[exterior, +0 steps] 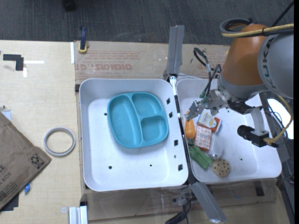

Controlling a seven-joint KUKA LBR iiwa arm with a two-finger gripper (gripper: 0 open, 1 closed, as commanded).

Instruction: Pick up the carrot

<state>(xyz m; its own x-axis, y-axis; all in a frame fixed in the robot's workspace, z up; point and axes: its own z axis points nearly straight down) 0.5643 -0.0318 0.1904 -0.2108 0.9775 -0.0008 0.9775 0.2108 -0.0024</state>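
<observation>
Nearest along the front edge of the right bin (261, 174) lies a round speckled cookie (221, 168), and just beside it, toward the bin's left wall, a green leafy piece (199, 157) that looks like a toy vegetable. Behind those sit two small printed packets (204, 136), one partly on the other, crowded against the left wall. The carrot (189, 129) lies right there too, a short orange stub tight along the left wall, touching or nearly touching the packets. Over it, slightly toward the back, hangs the gripper (197, 108), below the orange band of the arm (247, 55). I cannot tell from here how far its fingers are spread; cables and the wrist clutter that spot (nothing shows as caught between them, though). In the left bin (93, 139) a blue divided plate (138, 119) rests near the middle, well apart from all this. Out on the bench's left side lie a tape ring (59, 141) and a cardboard box (16, 162).

My worry is the squeeze at the wall. A finger coming down could land on the bin's rim or on a packet instead of beside the carrot, so the grip might close on a packet, or nudge the carrot to roll along the wall. The smooth, tapering shape would probably slip from a shallow pinch.
</observation>
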